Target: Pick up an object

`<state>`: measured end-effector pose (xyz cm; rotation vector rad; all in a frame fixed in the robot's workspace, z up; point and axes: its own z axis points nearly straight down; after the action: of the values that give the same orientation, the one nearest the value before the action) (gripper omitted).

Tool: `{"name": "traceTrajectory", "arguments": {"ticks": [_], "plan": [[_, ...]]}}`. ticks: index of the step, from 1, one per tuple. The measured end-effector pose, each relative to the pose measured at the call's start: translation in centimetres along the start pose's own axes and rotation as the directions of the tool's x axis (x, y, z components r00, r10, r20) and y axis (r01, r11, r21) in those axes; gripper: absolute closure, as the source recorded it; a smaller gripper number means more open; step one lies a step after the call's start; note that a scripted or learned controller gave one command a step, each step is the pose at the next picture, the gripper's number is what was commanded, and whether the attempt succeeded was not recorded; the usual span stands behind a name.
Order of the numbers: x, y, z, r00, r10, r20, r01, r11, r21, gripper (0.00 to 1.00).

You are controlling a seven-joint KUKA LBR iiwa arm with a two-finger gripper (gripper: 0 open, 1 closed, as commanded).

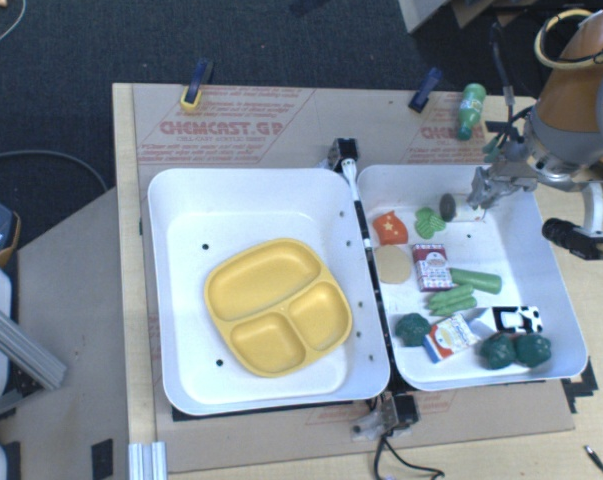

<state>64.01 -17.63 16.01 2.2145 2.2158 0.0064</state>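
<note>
The right bin [556, 268] holds several small toys. Among them are a red-orange piece [389, 228], a leafy green piece [430, 222], a small dark grey object [448, 206], a tan disc [392, 263] and a red box [431, 266]. Nearer the front lie a long green vegetable [476, 280], a dark green broccoli [413, 328], a small carton [451, 336] and a black-and-white piece [518, 319]. My gripper [478, 200] hangs over the bin's back part, just right of the dark grey object. I see nothing held in it.
The left bin [171, 268] carries a yellow divided plate [278, 306]. A green bottle [470, 111] lies on the bench behind the right bin. Two blue clamps [196, 83] [425, 90] sit on the board's far edge. Two dark green lumps [516, 350] fill the right bin's front corner.
</note>
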Motion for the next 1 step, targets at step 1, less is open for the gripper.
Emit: {"name": "traceTrajectory", "arguments": {"ticks": [1], "plan": [[-0.09,-0.59,-6.13,1.0,-0.001,0.0,0.001,1.0,0.0,1.0]]}}
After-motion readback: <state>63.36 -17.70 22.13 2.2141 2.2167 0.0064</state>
